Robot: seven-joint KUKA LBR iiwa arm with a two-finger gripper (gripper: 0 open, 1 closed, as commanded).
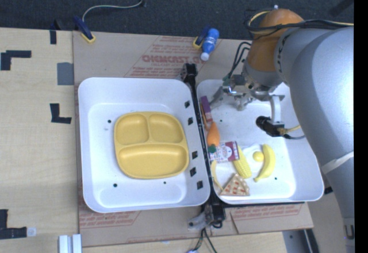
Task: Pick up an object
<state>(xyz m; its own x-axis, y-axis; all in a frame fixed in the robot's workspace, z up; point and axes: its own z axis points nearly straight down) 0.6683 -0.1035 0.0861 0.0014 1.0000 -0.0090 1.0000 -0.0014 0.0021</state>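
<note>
My gripper [230,100] hangs low over the back left part of the right bin [299,174], open, with nothing between its fingers. Just below and left of it lie a purple piece [205,110] and an orange carrot [213,134] along the bin's left wall. Toward the front are a maroon and white carton [225,152], a corn cob [242,165], a yellow banana [266,161] and a pizza slice [234,186].
The left bin [95,131] holds a yellow divided plate [152,145]. A blue and white bottle [207,41] lies on the cardboard behind the bins. The grey arm [322,85] covers the right bin's back right corner.
</note>
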